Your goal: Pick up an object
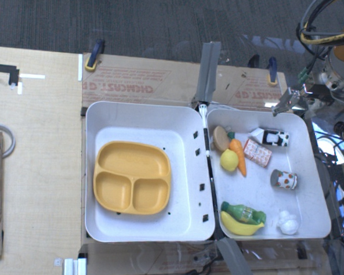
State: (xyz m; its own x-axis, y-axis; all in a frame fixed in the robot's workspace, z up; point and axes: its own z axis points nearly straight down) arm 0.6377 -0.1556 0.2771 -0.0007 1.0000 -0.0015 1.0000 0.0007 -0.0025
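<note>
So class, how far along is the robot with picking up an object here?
Nothing looks done: the gripper sits above the right bin's far rim, with nothing seen between its fingers. The carrot, lemon and banana lie inside. Reaching, grasping and lifting remain.

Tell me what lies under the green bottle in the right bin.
The green bottle lies across a yellow banana, whose lower curve shows below it. The banana's upper edge and the right bin floor beneath both are covered.

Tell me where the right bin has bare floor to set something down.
Right bin: bare middle, bordered by carrot, spotted cup and banana. Crowded along its left side and back: lemon, cracker pack, cow carton. Left bin mostly holds the yellow tray.
</note>
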